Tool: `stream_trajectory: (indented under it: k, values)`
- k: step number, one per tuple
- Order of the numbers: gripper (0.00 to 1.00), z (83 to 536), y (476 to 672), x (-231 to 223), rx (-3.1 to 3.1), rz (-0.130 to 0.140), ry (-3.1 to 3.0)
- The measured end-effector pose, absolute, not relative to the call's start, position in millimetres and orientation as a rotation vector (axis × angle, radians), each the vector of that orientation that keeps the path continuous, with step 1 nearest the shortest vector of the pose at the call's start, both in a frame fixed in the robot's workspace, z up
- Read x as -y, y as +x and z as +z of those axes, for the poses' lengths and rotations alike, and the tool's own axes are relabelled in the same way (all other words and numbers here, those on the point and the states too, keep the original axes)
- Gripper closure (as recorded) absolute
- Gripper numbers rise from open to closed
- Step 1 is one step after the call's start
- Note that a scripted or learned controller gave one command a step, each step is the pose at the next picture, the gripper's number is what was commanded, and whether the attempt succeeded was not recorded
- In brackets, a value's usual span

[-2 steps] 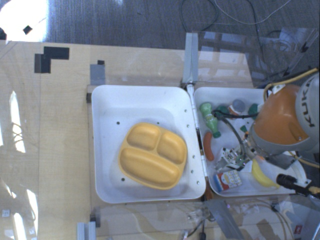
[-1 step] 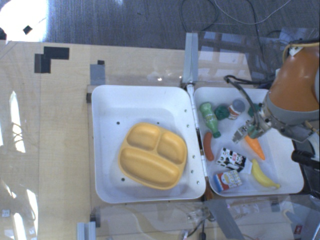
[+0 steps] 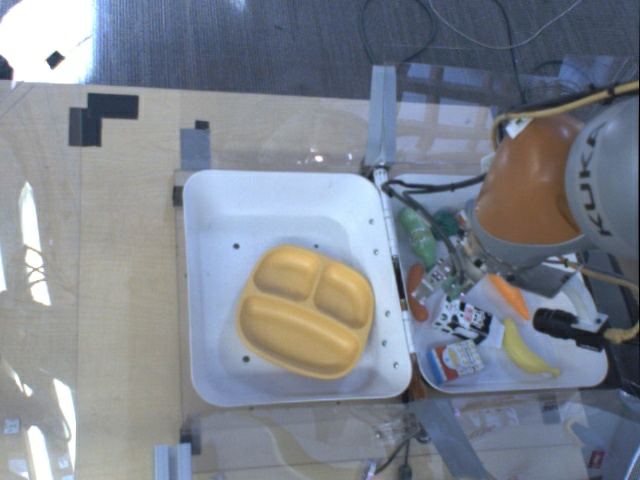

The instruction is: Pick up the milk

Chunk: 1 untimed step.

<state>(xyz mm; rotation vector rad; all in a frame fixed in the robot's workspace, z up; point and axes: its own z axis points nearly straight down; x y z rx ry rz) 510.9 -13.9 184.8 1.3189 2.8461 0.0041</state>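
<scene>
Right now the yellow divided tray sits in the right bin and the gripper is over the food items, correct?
Not quite. The camera view shows the yellow divided tray in the left bin, not the right. The gripper is over the food items in the right bin.

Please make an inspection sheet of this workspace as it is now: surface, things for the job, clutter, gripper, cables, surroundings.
Surface: wooden bench bearing two white bins, the left bin and the right bin, side by side.
Job's things: a black-and-white patterned carton, probably the milk, lies in the right bin, not held.
Clutter: yellow divided plate in the left bin; in the right bin a banana, a carrot, a green bottle, a red-and-white pack and a reddish item.
Gripper: gripper low over the right bin, just above-left of the carton; finger state unclear.
Cables: black cables loop on the floor behind the bench.
Surroundings: dark grey floor with a bright glare patch.
</scene>
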Motion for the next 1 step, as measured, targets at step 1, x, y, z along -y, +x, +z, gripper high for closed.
stream_trajectory:
  k: [1]
  values:
    - [1.00,185.1,488.6,80.2,-2.897,0.003,1.200]
